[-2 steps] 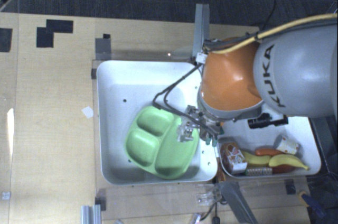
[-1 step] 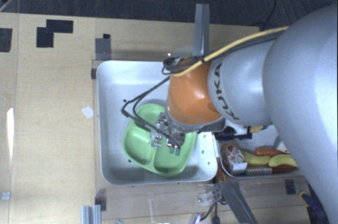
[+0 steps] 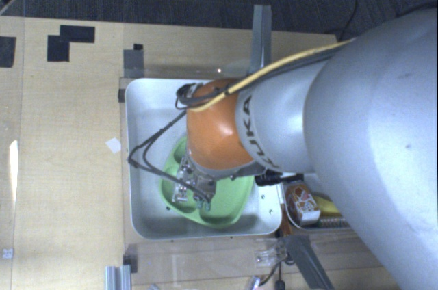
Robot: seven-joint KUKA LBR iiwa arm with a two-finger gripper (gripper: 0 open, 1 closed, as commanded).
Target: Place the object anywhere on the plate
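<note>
Pincer (image 3: pixel 189 193) low over the green plate (image 3: pixel 233 203) in the left white bin (image 3: pixel 140 145); finger state impossible to tell. Packaged item (image 3: pixel 303 204) in the right bin.

plate (image 3: pixel 229 203) in left bin (image 3: pixel 147 145) | arm (image 3: pixel 287 124) over plate | right bin (image 3: pixel 291 220) beside

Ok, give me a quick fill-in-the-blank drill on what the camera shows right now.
1. The plate under the gripper is coloured ____.
2. The plate lies in the ____ bin of this view.
3. The band above the wrist is coloured ____.
4. A black ____ lies looped on the dark floor at the top of the view.

Missing words: green; left; orange; cable
</note>
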